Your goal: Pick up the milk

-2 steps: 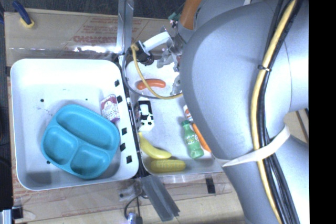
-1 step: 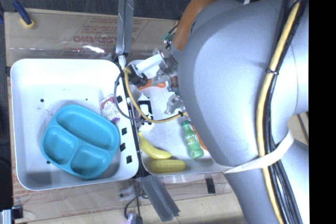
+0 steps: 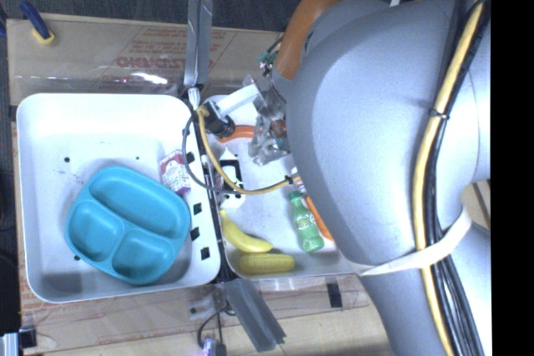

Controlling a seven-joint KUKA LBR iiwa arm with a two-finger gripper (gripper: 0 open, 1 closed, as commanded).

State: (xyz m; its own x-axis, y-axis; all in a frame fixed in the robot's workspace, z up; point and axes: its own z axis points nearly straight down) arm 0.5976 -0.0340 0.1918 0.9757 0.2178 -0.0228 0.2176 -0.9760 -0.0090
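Observation:
The milk [image 3: 174, 173] is a small purple and white carton. It stands against the right wall of the left bin [image 3: 50, 121], just beside the blue divided plate [image 3: 127, 223]. My gripper [image 3: 267, 142] hangs over the back of the right bin [image 3: 269, 217], well to the right of the milk and across the wall between the bins. The grey arm [image 3: 384, 112] covers most of the right bin. Nothing shows in the gripper.
A yellow banana [image 3: 243, 237], a corn cob [image 3: 267, 263], a green bottle [image 3: 305, 221] and an orange carrot [image 3: 319, 223] lie at the front of the right bin. Black cables [image 3: 203, 167] loop over the divider near the milk.

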